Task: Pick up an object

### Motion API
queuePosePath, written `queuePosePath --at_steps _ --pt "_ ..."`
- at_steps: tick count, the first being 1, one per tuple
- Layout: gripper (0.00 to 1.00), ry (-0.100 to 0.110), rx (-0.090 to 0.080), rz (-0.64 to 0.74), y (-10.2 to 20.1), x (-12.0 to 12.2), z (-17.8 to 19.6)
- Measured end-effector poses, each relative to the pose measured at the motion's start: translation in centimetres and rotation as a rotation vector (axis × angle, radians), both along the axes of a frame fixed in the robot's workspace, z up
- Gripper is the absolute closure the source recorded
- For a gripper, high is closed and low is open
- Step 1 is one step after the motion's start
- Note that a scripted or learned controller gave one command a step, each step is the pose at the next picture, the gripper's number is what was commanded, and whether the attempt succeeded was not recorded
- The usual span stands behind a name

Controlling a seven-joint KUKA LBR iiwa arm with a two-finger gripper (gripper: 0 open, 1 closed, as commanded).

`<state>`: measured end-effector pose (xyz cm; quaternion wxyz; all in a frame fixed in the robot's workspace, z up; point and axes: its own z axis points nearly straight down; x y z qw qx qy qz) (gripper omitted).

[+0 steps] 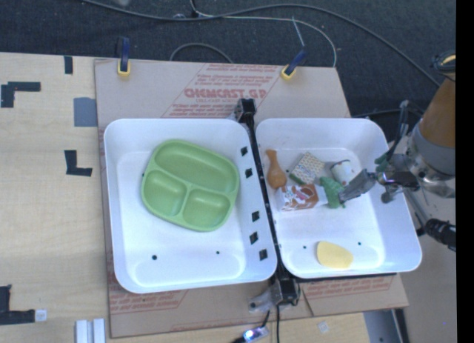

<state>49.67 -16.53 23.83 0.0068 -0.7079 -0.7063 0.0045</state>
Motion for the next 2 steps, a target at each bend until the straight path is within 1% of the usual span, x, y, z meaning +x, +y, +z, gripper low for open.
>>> queuePosePath --at_steps 1,2 --pt "0.0 -0.009 -0.002 0.004 0.0 0.2 0.4" --pt "0.0 -0.003 0.0 0.003 0.0 0.0 -6.4"
